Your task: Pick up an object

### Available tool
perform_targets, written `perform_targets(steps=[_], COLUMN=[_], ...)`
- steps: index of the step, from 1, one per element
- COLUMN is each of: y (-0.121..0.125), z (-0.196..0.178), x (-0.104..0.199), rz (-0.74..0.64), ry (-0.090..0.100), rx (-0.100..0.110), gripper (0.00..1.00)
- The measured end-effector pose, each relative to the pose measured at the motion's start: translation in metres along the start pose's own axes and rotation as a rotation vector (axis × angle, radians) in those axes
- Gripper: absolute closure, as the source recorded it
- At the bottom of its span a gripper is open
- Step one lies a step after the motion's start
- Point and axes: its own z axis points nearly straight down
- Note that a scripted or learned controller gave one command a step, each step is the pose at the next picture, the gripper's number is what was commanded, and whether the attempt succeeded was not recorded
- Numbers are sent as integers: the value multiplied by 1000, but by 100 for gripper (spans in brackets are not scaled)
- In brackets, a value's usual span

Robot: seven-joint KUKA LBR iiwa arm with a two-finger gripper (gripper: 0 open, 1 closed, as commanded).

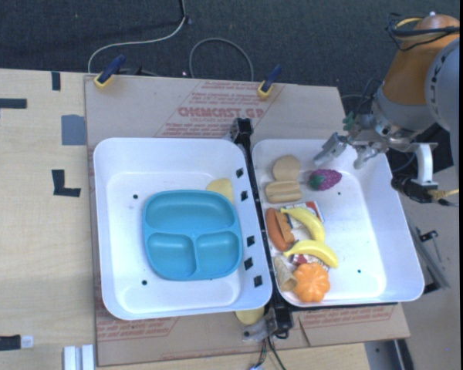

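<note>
Hand hovers seemingly empty above purple toy.

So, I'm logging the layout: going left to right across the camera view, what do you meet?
Left bin → blue divided plate → divider clips → hot dog → orange pumpkin toy → purple toy → gripper → right bin's far rim.

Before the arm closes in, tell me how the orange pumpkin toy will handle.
The orange pumpkin toy looks round and ribbed, so it may roll if nudged. It seems moulded plastic, probably light and stiff. It sits against a banana, which could shift with it.
</note>
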Motion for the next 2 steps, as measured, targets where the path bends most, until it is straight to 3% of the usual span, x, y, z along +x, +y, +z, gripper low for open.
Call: perform_targets(steps=[1,2], y=[16,5], z=[84,104], x=[3,21], rz=[-1,0], ry=[-8,-5], rx=[-20,-5], gripper=[0,0])
